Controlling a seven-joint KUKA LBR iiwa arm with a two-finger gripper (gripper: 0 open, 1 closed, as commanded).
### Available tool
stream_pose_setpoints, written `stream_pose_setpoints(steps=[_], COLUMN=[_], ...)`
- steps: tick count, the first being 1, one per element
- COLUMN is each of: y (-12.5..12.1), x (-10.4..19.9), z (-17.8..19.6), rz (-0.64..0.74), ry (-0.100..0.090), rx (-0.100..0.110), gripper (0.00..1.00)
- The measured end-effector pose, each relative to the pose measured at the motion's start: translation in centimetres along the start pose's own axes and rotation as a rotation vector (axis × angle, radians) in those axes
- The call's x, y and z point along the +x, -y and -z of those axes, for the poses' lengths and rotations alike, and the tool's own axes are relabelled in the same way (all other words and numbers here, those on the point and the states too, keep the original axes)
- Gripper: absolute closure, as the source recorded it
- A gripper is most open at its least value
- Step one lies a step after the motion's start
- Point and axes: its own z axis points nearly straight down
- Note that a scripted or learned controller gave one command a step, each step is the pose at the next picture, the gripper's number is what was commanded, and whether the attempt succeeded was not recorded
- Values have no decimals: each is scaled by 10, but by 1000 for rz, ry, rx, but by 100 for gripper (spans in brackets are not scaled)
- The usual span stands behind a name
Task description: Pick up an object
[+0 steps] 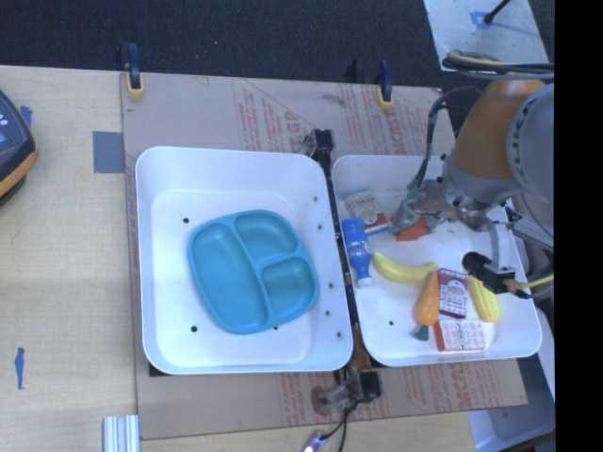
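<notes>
The tool (412, 217) hangs low over the far part of the right bin (377, 347); whether it grips anything cannot be told. A banana (402, 269), carrot (428, 299) and blue tube (355, 249) lie nearby.

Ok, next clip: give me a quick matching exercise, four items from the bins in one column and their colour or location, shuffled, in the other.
Items:
1. divided plate
2. carrot
3. bottle
4. banana

Descriptions:
A. orange, beside the red-and-white carton
B. blue, lying along the right bin's left wall
C. yellow, mid right bin, between bottle and carrot
D. light blue, alone in the left bin

Pairs: 1-D, 2-A, 3-B, 4-C
</notes>
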Motion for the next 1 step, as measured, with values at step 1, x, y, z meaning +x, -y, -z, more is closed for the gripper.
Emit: stream_pose_setpoints(steps=[1], y=[-5], x=[53], z=[101], rz=[-2], ry=[1], rx=[-3], gripper=[100])
